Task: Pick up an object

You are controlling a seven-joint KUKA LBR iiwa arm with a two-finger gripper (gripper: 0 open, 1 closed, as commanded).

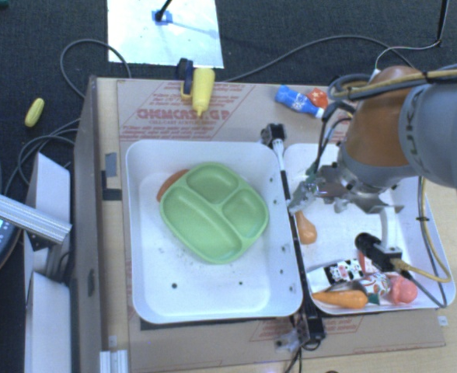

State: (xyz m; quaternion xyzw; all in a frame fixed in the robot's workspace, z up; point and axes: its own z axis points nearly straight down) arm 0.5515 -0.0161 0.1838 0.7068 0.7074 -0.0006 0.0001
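Note:
My gripper (301,196) hangs low over the left edge of the right bin (438,243), close to the divider between the bins. Just below it lies a small orange pear-shaped object (305,228), apart from the gripper. Along the right bin's front edge lie an orange carrot (342,299), a pink lump (402,289) and a small black-and-white item (342,271). A green divided plate (214,211) lies in the left bin (213,301), with an orange thing (169,183) poking out from under its left rim.
On the bench behind the bins lie a blue tube with an orange cap (299,99) and a yellow object (202,88). The grey arm (415,130) covers the back of the right bin.

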